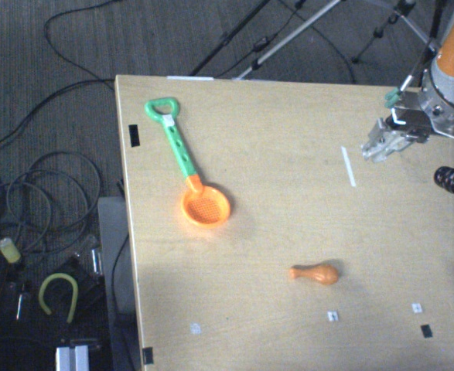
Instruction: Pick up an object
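Observation:
On the pale wooden bench top [273, 122] lies a toy scoop [189, 171] with a green handle and an orange sieve bowl, at the left. An orange, drumstick-shaped toy [316, 273] rests nearer the front, right of centre. A thin white stick [349, 166] lies at the right. My gripper [380, 148] hovers at the far right, just right of and slightly above the white stick. It is apart from the stick and far from both toys.
Small square markers [332, 315] sit near the front right, and a black tag [134, 135] near the left edge. Cables and tripod legs lie on the floor beyond the bench's left and back edges.

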You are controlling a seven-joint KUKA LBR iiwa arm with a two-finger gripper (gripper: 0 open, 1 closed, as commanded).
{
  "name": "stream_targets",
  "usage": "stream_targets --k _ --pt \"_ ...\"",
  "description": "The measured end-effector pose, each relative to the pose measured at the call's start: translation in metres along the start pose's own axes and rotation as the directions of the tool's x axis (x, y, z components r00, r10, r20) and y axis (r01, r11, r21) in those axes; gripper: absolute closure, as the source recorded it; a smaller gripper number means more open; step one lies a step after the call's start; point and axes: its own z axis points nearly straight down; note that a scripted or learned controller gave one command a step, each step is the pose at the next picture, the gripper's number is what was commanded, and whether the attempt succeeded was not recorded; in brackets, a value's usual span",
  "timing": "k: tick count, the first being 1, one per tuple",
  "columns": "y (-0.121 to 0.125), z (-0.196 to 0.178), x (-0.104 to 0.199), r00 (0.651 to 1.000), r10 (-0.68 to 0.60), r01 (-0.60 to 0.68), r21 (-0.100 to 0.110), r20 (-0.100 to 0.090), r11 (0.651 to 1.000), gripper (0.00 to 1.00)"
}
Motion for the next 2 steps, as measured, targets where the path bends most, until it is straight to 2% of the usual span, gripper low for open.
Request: stream_targets --k 1,2 --pt "0.0072 -0.0667 0.1185 0.997 -0.080 0.080 0.000 0.000 0.997 1.00" --pt "0.0078 -0.0754 0.1190 0.997 -0.080 0.080 0.001 0.002 0.997 1.00"
